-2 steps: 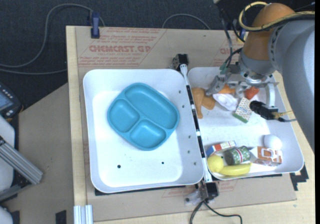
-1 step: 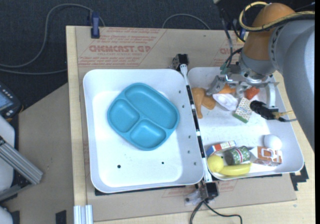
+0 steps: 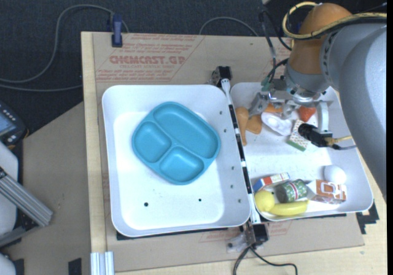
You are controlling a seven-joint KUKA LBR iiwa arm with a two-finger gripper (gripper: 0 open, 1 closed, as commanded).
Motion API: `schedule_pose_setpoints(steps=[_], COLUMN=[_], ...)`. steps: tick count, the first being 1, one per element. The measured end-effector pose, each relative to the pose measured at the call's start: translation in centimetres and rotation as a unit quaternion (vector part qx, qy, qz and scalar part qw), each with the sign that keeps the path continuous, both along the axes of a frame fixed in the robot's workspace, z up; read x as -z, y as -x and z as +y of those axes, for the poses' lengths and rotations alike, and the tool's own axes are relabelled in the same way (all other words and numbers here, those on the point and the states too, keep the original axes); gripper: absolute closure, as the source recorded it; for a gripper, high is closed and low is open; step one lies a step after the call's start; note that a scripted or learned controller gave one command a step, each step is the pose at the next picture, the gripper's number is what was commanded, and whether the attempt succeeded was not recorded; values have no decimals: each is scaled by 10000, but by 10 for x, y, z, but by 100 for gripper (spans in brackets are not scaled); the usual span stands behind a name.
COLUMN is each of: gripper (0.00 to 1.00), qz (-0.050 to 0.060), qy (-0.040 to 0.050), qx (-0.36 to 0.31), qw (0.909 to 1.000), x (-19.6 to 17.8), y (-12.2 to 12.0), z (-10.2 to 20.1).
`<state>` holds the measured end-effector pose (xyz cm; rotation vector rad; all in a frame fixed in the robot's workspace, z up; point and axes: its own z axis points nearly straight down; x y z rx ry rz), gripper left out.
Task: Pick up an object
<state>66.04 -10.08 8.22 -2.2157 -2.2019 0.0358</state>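
My gripper (image 3: 284,99) is low over the far end of the right bin (image 3: 356,163), under the orange wrist band. Just below it lie a white crumpled object (image 3: 276,124) and a red-orange piece (image 3: 306,113). An orange object (image 3: 248,121) rests against the bin's left wall, beside the gripper. A small green-and-white packet (image 3: 298,141) lies a little nearer. Whether anything sits in the gripper is hidden by the wrist.
The near end of the right bin holds a yellow banana (image 3: 282,207), a dark can (image 3: 291,191), a small red-and-blue box (image 3: 272,180), an orange-and-white box (image 3: 331,191) and a white ball (image 3: 334,174). The left bin (image 3: 123,200) carries a blue divided plate (image 3: 175,142).
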Motion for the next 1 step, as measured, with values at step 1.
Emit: schedule_pose_setpoints(steps=[1], gripper=[0], qz=[1], qy=[-37], qx=[4], qw=[10000], x=[0], y=[0], z=[-6])
